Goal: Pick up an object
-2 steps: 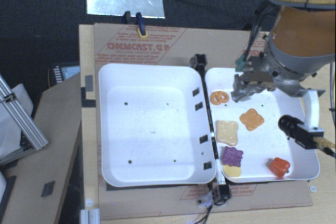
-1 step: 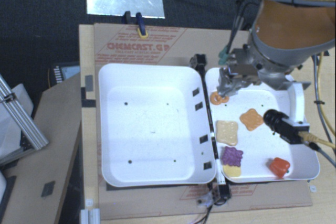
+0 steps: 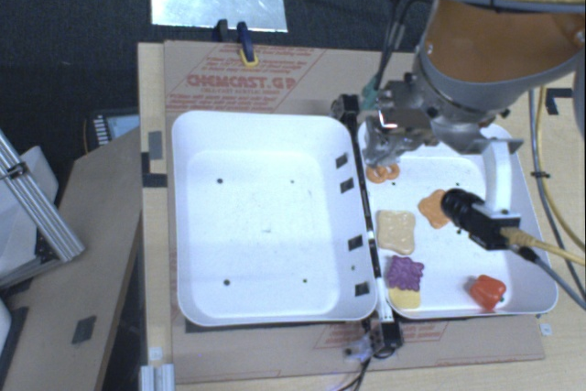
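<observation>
My gripper (image 3: pixel 385 153) hangs low over the far left corner of the right bin (image 3: pixel 536 288), under the big orange-banded wrist. Directly below it, partly covered, lies an orange pretzel-shaped piece (image 3: pixel 383 172). Spread over the same bin are an orange chunk (image 3: pixel 432 207), a pale toast slice (image 3: pixel 396 232), a purple grape bunch (image 3: pixel 404 271) resting on a yellow piece (image 3: pixel 406 297), and a red pepper-like piece (image 3: pixel 487 290). I see nothing lifted off the bin floor.
The left bin (image 3: pixel 265 224) sits beside the right one, with a clipped divider edge (image 3: pixel 362 206) between them. A black cylinder with a yellow cable (image 3: pixel 478 219) juts from the arm over the right bin. Cardboard lies under both bins.
</observation>
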Controlling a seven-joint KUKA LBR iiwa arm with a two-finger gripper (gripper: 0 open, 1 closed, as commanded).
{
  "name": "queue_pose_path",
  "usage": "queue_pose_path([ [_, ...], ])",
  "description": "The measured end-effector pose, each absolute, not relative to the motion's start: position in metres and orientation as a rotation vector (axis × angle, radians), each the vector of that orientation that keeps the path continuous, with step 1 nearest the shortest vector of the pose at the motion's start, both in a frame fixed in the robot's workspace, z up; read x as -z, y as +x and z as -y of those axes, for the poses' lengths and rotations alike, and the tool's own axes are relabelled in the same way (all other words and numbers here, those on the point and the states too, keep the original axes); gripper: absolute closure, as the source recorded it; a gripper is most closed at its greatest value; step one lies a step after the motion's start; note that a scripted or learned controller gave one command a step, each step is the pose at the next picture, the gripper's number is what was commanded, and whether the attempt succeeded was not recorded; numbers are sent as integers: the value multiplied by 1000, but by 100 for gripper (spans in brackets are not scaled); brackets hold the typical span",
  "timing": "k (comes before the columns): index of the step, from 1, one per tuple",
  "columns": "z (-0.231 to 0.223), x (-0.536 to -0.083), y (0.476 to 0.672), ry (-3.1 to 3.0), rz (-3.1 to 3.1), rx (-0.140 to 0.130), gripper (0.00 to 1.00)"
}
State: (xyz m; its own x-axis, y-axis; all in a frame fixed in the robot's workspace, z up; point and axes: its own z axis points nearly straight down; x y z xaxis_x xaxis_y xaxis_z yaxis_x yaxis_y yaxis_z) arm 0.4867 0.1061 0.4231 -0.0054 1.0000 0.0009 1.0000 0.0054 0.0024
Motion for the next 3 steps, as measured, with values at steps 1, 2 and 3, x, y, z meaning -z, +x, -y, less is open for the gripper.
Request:
queue_pose_path([
  [1,-26,-471,487,2224,-2210,-7,100],
  [2,-91,-430,487,2212,-2232,-1,100],
  [3,-113,-438,487,2215,-2226,-4,100],
])
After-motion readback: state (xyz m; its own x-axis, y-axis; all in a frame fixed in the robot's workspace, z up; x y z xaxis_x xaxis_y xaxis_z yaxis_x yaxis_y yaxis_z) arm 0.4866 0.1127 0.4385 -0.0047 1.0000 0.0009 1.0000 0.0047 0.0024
